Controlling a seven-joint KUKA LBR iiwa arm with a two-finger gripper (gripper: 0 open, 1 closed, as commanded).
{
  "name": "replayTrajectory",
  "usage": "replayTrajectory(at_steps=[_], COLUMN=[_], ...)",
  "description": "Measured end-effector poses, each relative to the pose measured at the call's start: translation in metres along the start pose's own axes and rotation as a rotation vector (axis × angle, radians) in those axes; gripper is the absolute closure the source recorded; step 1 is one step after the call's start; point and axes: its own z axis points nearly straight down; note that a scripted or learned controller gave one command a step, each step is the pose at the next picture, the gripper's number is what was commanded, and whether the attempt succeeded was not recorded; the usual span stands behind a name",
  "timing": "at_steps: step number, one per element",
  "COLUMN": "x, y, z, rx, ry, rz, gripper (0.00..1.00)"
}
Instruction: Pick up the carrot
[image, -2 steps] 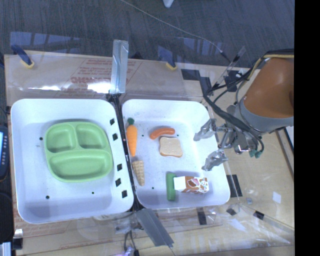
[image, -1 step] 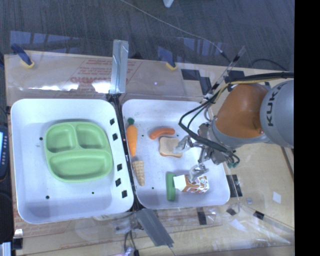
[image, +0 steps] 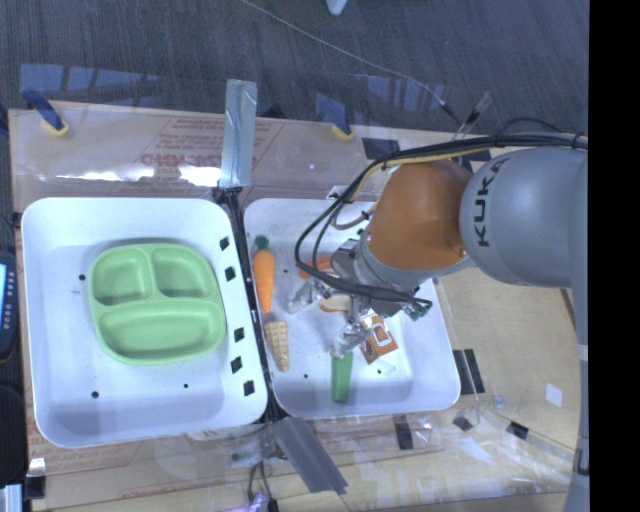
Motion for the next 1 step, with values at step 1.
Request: replayTrajectory(at_steps=[1], x=[-0.0026], y=[0.0001], z=[-0.0111], rx=[0.003], ry=[-0.002], rz=[-0.007], gripper=[1.00])
